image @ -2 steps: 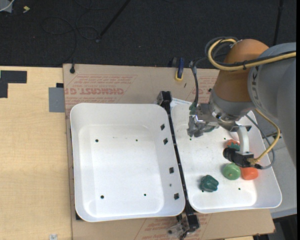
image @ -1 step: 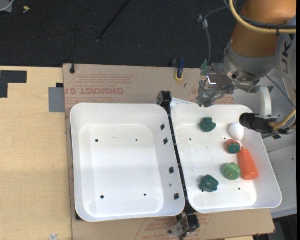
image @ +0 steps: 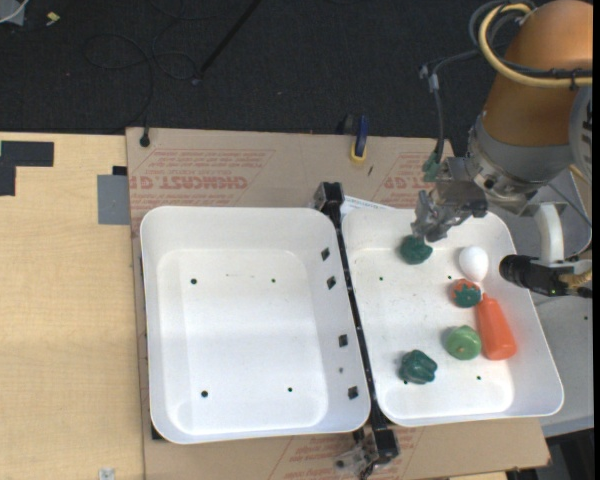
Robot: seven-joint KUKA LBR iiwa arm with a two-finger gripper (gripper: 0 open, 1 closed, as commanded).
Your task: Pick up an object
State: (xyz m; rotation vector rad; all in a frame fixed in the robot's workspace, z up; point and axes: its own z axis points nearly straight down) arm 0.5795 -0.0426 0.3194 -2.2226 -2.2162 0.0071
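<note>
I have the gripper [image: 432, 224] low over the dark green lump [image: 415, 250] at the far end of the right bin [image: 540, 393] — whether it's spread or closed I cannot tell. My worry: it lands off-centre and nudges the lump toward the white egg [image: 472, 262] just beside it.

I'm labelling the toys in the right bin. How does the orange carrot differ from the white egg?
The carrot is orange; the egg is white. The carrot is long and tapered, lying along the bin floor, while the egg is short and rounded. The carrot is clearly the bigger of the two. The carrot sits nearer the camera, beside a green round toy; the egg lies farther back. Both rest in the right bin, apart from the gripper.
</note>
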